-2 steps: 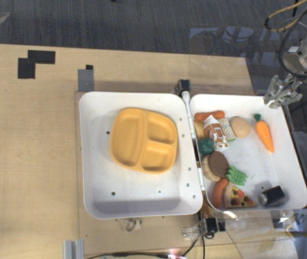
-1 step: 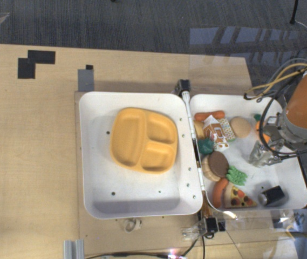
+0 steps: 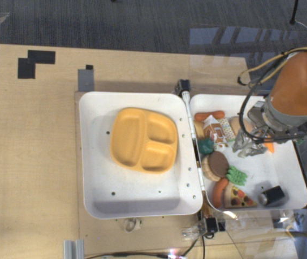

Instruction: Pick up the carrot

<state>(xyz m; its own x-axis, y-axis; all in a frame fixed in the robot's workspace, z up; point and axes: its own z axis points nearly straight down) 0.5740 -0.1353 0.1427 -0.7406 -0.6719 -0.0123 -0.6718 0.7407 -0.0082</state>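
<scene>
The carrot [image 3: 220, 190], orange with a green leafy top [image 3: 236, 175], lies near the front left of the right bin [image 3: 288, 172], between a brown round cookie [image 3: 216, 164] and a pizza slice [image 3: 240, 199]. My gripper [image 3: 249, 146] hangs over the middle of that bin, up and to the right of the carrot and apart from it. Its silvery fingers [image 3: 243, 142] look open with nothing between them. A small orange piece [image 3: 270, 146] shows just behind the gripper, partly hidden by the wrist.
The right bin also has a sausage [image 3: 209, 115], a printed carton [image 3: 218, 130], a teal toy [image 3: 205, 144] and a black block [image 3: 272, 195]. A yellow divided plate [image 3: 143, 140] sits in the left bin [image 3: 96, 188]. Cables arc above the wrist.
</scene>
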